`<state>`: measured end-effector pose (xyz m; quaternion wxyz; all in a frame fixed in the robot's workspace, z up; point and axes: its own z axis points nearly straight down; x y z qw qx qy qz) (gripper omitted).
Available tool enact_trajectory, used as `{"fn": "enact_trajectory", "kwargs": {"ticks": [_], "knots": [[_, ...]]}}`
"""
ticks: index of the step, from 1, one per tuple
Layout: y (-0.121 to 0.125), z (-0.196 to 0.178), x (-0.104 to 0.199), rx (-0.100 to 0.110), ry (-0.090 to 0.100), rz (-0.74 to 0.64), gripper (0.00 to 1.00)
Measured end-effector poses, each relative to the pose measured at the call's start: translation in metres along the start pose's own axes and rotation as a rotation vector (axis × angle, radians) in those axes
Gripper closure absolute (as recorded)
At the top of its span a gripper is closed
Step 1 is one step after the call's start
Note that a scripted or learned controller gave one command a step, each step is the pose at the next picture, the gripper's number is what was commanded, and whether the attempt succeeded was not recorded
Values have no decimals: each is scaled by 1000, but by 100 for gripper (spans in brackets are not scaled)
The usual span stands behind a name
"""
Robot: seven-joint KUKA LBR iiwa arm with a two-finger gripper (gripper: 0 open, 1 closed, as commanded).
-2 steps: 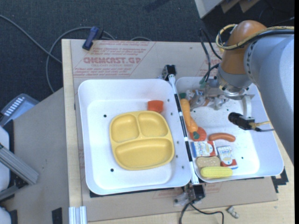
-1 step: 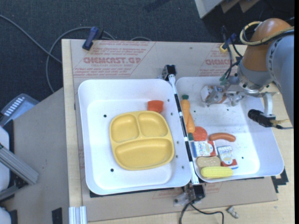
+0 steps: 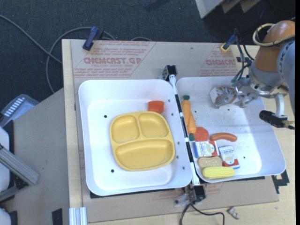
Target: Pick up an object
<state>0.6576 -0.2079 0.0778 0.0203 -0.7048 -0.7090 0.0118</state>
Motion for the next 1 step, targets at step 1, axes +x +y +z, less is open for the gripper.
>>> {"fn": "enact_trajectory", "kwargs": {"ticks": [1], "knots": [[2,-1,-7,4,15,-5,0]]}}
